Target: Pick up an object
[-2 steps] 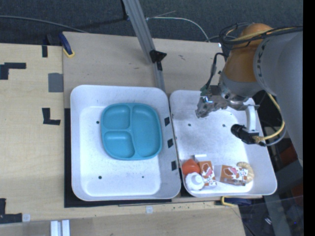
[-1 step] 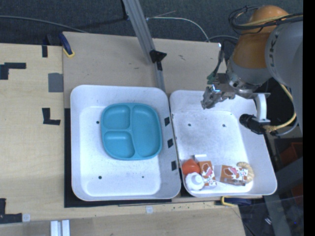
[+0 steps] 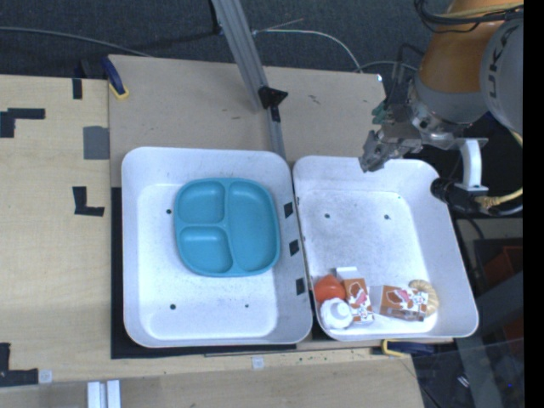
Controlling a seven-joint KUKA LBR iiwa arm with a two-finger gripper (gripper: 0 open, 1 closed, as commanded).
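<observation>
Gripper (image 3: 371, 161) hangs over the far rim of the right bin (image 3: 425, 228); whether it is open or closed cannot be told. Snack packets (image 3: 408, 300) and an orange ball (image 3: 329, 289) lie along that bin's near edge. Blue divided plate (image 3: 227, 226) sits in the left bin (image 3: 144, 253).

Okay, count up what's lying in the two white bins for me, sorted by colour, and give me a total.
Blue: 1, the divided plate in the left bin.
Orange-red: 1, the round piece in the right bin.
White: 1, the small round item.
Red and white: 1, the packet.
Orange-brown printed: 1, the packet.
Total: 5.
</observation>
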